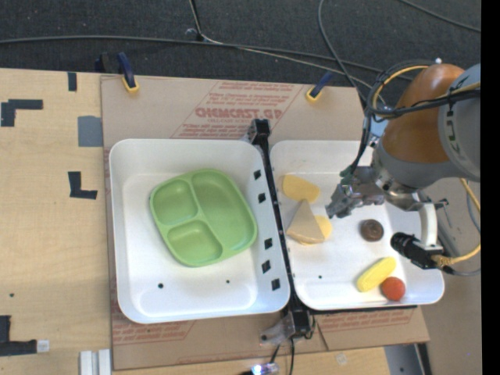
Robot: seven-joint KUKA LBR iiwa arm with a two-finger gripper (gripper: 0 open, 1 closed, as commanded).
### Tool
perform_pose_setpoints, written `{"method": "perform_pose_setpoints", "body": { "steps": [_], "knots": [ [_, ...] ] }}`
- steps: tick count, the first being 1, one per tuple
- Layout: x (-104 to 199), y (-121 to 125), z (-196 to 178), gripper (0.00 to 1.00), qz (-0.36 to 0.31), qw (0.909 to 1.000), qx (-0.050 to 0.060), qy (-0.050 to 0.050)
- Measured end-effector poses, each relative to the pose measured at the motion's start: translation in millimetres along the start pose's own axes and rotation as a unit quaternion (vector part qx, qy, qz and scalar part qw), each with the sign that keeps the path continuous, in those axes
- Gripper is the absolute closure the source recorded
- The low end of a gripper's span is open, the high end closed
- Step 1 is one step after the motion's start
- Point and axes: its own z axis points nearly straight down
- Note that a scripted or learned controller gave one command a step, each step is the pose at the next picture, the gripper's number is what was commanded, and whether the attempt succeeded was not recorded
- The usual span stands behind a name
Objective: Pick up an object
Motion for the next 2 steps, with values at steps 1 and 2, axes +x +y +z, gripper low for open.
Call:
{"method": "perform_pose_setpoints", "body": {
  "steps": [1, 2],
  "knots": [
    [42.3, 16.7, 3.2, 1.0, 0.0, 1.0, 0.0, 0.0],
    [85.1, 44.3, 4.1, 1.0, 0.0, 1.0, 0.0, 0.0]
  ]
}}
